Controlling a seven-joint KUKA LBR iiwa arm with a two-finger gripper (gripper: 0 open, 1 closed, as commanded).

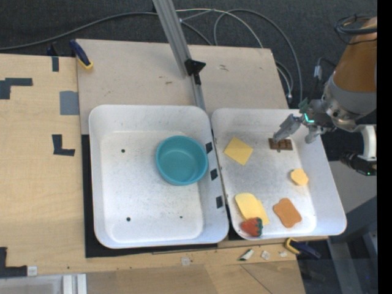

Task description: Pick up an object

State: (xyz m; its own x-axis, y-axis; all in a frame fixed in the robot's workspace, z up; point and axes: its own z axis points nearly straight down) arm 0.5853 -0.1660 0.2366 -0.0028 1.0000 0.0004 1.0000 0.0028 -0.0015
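camera view:
gripper [298, 129]: you had it spread open, hovering just right of the brown block [281, 144], nothing between the fingers.
brown block: lay in the right bin [324, 182], far side, near the right wall.
handling: looked small, light, stiff; judged best pinched across its short sides.

My bench [141, 72] carries two white bins: the left bin [110, 225] touches the right bin [327, 207]. A blue-and-yellow clamp [81, 54] (small) lies well beyond the left bin, near the bench's far-left corner.
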